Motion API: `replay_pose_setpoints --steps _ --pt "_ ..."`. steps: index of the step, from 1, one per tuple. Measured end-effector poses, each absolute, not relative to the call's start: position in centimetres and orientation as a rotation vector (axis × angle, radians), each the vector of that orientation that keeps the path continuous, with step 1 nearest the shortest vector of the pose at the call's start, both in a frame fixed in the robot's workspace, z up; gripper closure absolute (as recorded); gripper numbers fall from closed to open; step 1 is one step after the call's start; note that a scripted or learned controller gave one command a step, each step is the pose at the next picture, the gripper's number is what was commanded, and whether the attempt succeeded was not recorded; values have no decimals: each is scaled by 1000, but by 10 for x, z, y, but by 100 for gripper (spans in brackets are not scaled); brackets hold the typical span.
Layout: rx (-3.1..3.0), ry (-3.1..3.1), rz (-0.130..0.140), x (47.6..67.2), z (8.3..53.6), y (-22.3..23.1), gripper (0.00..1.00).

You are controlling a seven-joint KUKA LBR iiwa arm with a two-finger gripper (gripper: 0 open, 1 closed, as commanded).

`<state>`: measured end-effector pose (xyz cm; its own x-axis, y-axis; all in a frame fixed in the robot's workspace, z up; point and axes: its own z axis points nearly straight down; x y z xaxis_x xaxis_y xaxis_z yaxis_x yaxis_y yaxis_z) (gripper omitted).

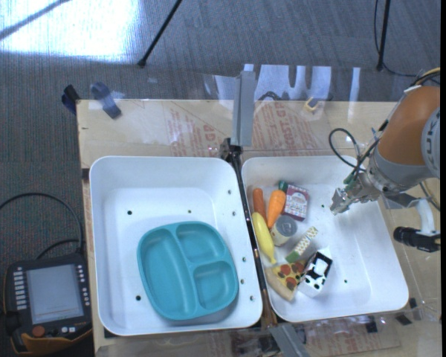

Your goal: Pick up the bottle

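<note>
Showing the pincer (340, 201) poised over bare floor in the right bin (372, 274), with nothing seen in its grasp; cannot tell at this scale whether apart or together. Just left of the pincer in the view: a maroon box (296, 201), then a grey tin (285, 227) and two carrots (271, 205). Farther down and left: a banana (262, 236) and a pizza slice (282, 280). Judged the likeliest bottle (317, 272): the black-and-white cow-patterned container, lying on its side below and slightly left of the pincer, touching the pizza slice, well apart from the pincer. Farthest out, beyond the divider: the left bin (111, 199) holding a teal plate (186, 270).

Step in hand, as judged: approach. For a sound grasp, travel toward the near edge until centred above the bottle, turn the wrist to span its narrow width, descend on the side clear of the pizza slice, close squarely, then lift straight up. Main risk: nudging neighbours or pinching the pizza slice too.
</note>
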<state>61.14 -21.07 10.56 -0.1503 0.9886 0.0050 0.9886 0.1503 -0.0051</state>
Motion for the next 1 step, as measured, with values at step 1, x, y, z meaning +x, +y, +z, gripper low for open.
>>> replay_pose_setpoints --steps 1 --pt "-2225 -2217 2 640 232 -212 100"
